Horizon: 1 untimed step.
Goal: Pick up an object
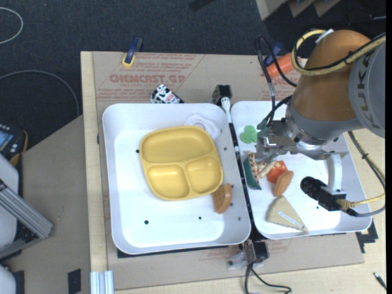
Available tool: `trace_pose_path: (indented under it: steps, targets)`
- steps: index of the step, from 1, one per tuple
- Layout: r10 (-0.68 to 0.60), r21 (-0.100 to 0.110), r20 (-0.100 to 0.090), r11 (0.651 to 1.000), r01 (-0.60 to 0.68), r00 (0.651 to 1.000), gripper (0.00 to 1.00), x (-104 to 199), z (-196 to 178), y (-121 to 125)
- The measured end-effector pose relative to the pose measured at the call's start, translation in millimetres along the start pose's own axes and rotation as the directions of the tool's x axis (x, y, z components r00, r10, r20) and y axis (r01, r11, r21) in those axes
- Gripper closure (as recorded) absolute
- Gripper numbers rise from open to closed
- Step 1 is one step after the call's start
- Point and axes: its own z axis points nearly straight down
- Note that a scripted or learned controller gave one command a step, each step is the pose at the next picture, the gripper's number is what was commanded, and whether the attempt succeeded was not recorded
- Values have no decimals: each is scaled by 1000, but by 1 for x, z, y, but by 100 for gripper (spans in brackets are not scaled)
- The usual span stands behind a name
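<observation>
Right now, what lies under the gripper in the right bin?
Below the gripper lie a red piece, an orange piece and a dark green strip. The arm covers the back of the right bin, so anything there is hidden.

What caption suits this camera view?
Claw over toy food in right bin; yellow divided plate lies in left bin.
</observation>
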Motion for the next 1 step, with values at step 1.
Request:
trace_pose_path:
  steps: [1]
  targets:
    - [2,1,1,1000,-2,1000,100,43,5,-6]
